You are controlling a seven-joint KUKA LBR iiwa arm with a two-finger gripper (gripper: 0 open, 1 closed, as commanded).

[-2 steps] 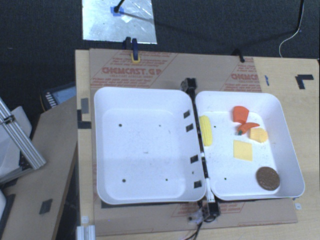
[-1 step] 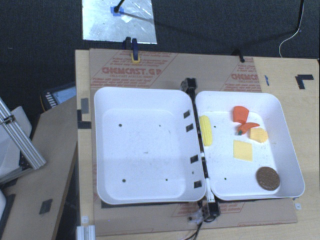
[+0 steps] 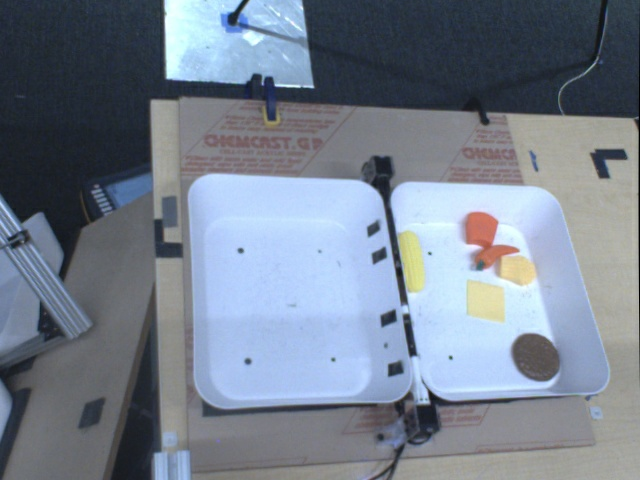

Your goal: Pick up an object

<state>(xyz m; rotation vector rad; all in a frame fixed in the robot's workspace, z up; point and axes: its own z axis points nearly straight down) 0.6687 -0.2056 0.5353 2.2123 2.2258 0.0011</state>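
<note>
— So, what lies in the right shallow white plastic bin [image 3: 570, 238]?
— Five things: one yellow corn cob [image 3: 411, 260], one orange piece [image 3: 481, 230], one carrot [image 3: 494, 256], one yellow wedge [image 3: 518, 269], one yellow flat square [image 3: 487, 301], plus one brown round disc [image 3: 536, 356].
— Six, then.

I see five small objects, all in the right bin [image 3: 575, 258]: a yellow corn cob [image 3: 411, 260] lying lengthwise along the bin's left wall, and an orange piece [image 3: 481, 228] near the far side with a small orange carrot-like piece [image 3: 494, 256] just below it. A yellow-orange wedge [image 3: 517, 269] sits beside that carrot piece, a flat pale-yellow square [image 3: 487, 301] lies nearer the middle, and a round brown disc [image 3: 536, 356] rests flat in the near right corner.
</note>
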